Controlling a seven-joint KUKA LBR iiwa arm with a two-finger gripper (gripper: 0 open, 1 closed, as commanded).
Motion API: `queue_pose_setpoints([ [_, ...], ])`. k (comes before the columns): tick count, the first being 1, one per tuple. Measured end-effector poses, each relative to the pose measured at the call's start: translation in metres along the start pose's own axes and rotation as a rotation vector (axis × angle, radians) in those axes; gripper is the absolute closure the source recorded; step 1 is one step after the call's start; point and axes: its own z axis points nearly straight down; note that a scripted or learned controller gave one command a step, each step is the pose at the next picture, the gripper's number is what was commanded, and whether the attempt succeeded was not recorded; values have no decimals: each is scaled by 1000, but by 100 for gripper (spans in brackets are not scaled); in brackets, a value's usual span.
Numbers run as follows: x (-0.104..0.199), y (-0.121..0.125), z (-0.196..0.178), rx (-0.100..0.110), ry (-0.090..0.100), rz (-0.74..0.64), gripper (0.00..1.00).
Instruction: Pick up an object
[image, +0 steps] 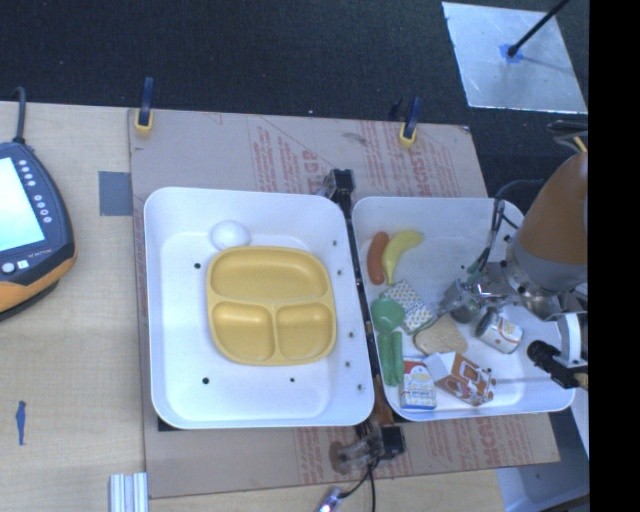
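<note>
The gripper (468, 298) is low in the right bin (440, 215), just right of the bread slice (441, 337); whether it is wide, narrow or holding cannot be determined. The banana (401, 249), sausage (376, 257) and green spoon (388, 335) lie left of the slice.

Two white bins sit side by side on the counter (80, 400). The left bin (170, 300) holds a yellow divided tray (270, 303) and a white egg (230, 235) just above it. The right bin (450, 225) holds a banana (402, 248) touching a sausage (376, 257), a green spoon (388, 335), a checkered packet (408, 298), a bread slice (440, 337), and small cartons (418, 385) near the front edge. The pincer (472, 300) hangs low over the right bin's right side, beside the bread. A teach pendant (25, 225) lies at far left.
</note>
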Motion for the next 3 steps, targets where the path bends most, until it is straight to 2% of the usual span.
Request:
queue_pose_setpoints([
  [1, 32, 10, -18, -2, -1, -2, 0],
  [2, 56, 67, -12, -2, 1, 1, 0],
  [3, 79, 105, 0, 13, -3, 2, 0],
])
